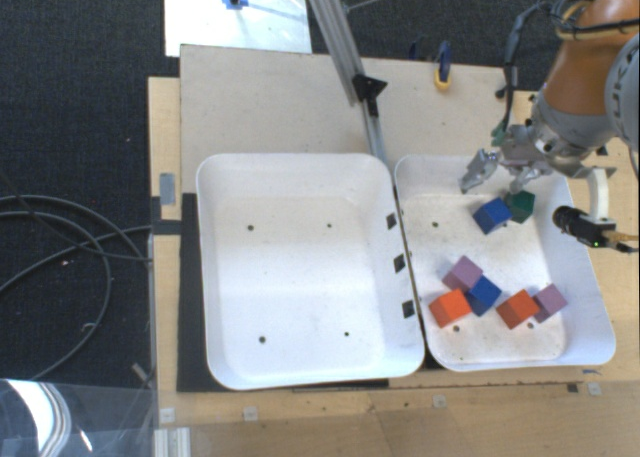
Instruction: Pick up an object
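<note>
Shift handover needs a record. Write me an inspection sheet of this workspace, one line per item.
Surface: bench bearing a left bin and a right bin, both shallow and white, side by side.
Job's things: all in the right bin: blue block touching a green block; lower down, purple block, orange block, second blue block, second orange block, second purple block.
Clutter: nothing seen.
Grippers: gripper above the right bin's far end, jaws apart, nothing between them.
Cables: black cables on the floor at left.
Surroundings: dark carpet; slanted metal pole.
</note>
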Tool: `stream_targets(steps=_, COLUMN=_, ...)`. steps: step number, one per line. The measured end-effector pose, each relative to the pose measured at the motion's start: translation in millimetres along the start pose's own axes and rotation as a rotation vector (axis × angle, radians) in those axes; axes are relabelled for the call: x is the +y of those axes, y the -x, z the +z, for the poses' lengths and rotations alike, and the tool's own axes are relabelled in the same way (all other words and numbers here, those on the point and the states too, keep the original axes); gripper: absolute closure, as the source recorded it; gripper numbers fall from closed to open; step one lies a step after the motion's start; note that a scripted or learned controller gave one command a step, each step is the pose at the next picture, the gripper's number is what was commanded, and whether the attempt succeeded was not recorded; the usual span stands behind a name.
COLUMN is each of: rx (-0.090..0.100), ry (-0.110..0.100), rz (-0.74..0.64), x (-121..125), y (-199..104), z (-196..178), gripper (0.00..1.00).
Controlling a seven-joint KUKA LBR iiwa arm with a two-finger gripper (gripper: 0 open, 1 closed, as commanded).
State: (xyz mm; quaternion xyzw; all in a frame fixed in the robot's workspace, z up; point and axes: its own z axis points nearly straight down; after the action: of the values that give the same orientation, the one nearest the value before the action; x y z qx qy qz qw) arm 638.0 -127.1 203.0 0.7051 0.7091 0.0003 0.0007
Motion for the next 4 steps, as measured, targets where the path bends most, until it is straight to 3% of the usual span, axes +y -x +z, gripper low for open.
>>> stream_targets(steps=1, rx=-0.003, ry=0.01, rz=0.0, x=-8.2, y=48.7, z=93.8, gripper=0.0)
stream_targets(steps=2, rx=0.0, ry=0.005, rz=-0.001, x=-10.0, y=49.0, z=87.5, gripper=1.0)
stream_targets(steps=3, rx=0.004, ry=0.002, rz=-0.008, x=16.2, y=-51.7, z=80.8, gripper=1.0)
stream_targets(steps=4, rx=0.003, ry=0.009, rz=-0.007, x=40.9, y=-108.7, z=7.6, gripper=1.0)
